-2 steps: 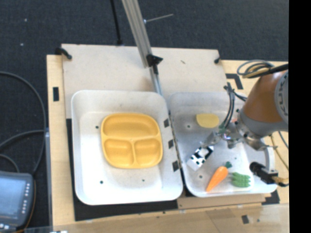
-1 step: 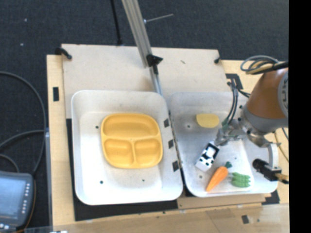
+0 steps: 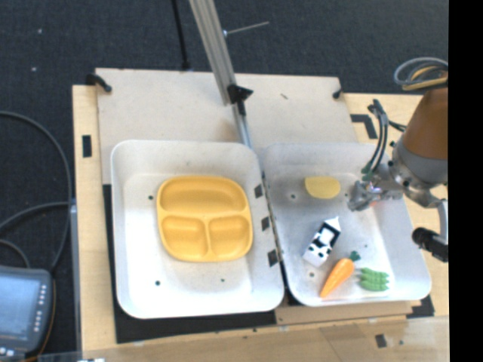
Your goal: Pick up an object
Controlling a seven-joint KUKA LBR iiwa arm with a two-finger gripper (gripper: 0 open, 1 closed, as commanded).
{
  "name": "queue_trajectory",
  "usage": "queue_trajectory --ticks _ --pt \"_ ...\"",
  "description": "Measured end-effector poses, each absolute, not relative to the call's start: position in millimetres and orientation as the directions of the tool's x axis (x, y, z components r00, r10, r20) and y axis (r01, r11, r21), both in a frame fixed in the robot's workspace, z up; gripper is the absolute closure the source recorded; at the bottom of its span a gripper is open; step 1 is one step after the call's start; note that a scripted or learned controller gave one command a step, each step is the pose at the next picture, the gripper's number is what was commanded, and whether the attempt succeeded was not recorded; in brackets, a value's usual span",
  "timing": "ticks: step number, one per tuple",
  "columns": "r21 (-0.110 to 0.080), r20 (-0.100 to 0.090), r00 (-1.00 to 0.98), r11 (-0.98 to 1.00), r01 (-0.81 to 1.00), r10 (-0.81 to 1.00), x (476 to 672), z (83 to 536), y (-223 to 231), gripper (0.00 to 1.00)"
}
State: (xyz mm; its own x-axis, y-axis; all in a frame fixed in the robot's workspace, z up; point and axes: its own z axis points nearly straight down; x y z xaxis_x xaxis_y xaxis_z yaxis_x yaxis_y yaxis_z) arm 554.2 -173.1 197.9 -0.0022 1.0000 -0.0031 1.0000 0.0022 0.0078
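A robotics lab: plywood bench (image 3: 211,104), aluminium camera mast (image 3: 213,40), loose cables (image 3: 34,164) on dark carpet (image 3: 75,21).

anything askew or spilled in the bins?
Nothing stands out. Yellow tray sits flat in the left bin; yellow disc, cow-print block and carrot lie apart in the right bin.

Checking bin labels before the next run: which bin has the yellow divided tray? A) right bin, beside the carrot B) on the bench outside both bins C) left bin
C: the yellow divided tray lies in the left bin, while the carrot lies in the right bin.
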Motion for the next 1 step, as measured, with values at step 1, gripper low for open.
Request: queue_trajectory --ticks 1 --pt "0.007 -0.002 -0.003 0.003 1.0 1.0 551.9 242.7 -173.2 1.0"
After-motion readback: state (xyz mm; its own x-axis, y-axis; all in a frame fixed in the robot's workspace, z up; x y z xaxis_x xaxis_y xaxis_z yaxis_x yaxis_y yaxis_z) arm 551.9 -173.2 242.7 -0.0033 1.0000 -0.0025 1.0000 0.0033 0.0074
